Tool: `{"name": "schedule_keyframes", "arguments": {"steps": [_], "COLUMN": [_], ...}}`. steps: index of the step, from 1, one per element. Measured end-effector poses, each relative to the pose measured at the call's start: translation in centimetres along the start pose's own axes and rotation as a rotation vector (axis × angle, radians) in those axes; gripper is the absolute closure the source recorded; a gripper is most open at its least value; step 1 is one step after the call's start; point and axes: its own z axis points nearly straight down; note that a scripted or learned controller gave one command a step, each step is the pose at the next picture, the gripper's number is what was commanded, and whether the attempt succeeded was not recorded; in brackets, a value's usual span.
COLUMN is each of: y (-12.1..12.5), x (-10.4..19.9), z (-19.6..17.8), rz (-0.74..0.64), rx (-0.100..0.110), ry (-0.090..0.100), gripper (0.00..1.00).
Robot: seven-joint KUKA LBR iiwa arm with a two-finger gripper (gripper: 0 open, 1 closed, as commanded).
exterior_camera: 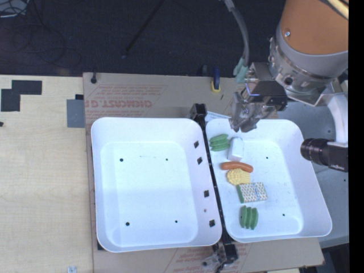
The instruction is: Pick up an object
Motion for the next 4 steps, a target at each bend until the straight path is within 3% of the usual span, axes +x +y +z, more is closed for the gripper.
{"name": "schedule_keyframes", "arguments": {"steps": [4], "y": [0.1], "x": [0.2], "z": [-3.7], "rz": [-0.024], "rx": [0.016], "ry": [-0.001], "gripper": [1.0]}}
